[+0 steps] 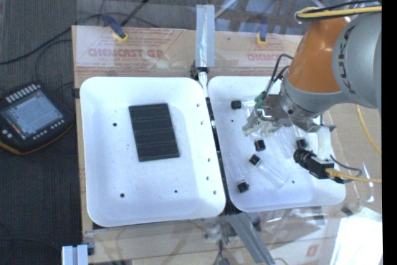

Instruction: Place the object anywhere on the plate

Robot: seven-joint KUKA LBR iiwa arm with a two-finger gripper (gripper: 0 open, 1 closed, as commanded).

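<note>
The gripper (265,118) hangs low over the right bin (322,192), close above the small black cubes (259,145) scattered on its floor, a pose that reads as a descent to pick one up; nothing visible sits in its grasp, and whether it is open or closed cannot be told. The dark ridged plate (153,131), where the object must end up, lies flat in the middle of the left bin (99,183), well apart across the divider.

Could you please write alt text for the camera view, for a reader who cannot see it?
The gripper hangs low over the right bin, among four small black objects. The left bin holds a dark ridged plate.
</note>
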